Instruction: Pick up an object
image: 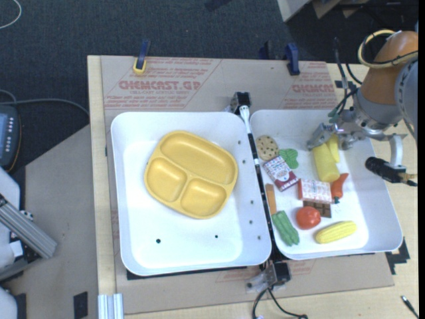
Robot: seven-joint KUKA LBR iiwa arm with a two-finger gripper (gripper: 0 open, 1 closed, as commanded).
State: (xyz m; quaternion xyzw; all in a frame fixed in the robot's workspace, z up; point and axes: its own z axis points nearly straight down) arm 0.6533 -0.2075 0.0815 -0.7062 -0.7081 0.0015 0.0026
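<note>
Tool (330, 137) sits low over banana (326, 163) in right bin (392, 219), I reckon lining up a grab; grip state unclear.

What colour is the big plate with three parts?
Yellow. The plate shows best in the camera view.

Glossy white plastic bins (126, 198) on tabletop (199, 78) of matt brown board, printed with red lettering. Smooth yellow plastic divided plate (190, 173), slight sheen. Toy corn (335, 231), tomato (307, 217), green pepper (286, 227) look moulded plastic, shiny. Arm's orange band (388, 68) glossy; wrist (362, 121) dull grey metal. Dark carpet (80, 18) rough, matt.
</note>
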